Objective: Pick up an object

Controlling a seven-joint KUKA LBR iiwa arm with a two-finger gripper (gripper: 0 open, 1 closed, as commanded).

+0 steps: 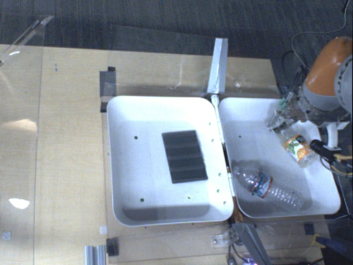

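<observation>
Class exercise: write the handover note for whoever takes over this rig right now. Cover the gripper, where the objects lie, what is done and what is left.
Gripper: low over the right bin's far right corner; open or shut cannot be told, and nothing shows between its fingers.
Objects: a clear plastic bottle lies on its side in the right bin's near part; a small orange-and-green can lies near the gripper; a dark ribbed block lies flat mid left bin.
Done: no pick is visible.
Left: grasp one object and lift it.
</observation>
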